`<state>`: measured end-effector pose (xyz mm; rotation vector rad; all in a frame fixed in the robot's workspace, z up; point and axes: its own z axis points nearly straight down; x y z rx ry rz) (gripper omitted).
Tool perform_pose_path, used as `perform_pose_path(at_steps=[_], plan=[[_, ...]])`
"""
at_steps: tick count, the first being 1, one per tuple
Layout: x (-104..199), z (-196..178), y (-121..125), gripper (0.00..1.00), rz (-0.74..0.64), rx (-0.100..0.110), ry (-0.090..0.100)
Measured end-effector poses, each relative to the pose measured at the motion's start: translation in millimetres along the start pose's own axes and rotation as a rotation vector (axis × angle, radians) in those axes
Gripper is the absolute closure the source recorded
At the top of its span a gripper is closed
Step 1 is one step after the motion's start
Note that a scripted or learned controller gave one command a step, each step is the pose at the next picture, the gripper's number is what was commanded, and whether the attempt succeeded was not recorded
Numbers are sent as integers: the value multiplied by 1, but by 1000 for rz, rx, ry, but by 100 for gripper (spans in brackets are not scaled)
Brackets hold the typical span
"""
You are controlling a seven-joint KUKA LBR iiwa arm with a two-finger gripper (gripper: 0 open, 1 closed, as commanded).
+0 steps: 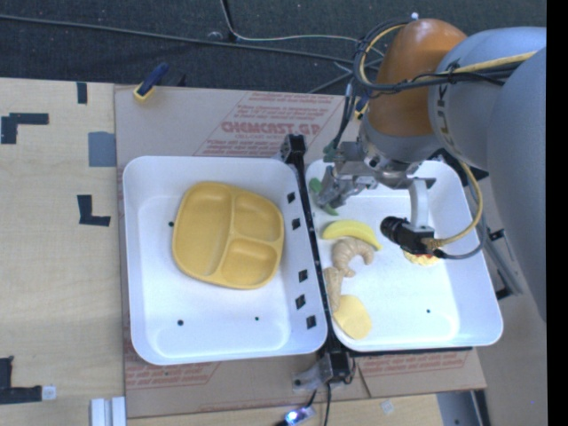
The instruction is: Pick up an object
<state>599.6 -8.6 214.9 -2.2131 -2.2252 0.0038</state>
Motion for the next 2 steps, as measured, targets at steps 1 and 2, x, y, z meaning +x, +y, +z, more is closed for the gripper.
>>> perform_pose_path(at_steps=[1, 2], plan=[[47, -10, -23, 100, -1, -1, 1], [105, -16, -44, 100, -3, -1, 1]])
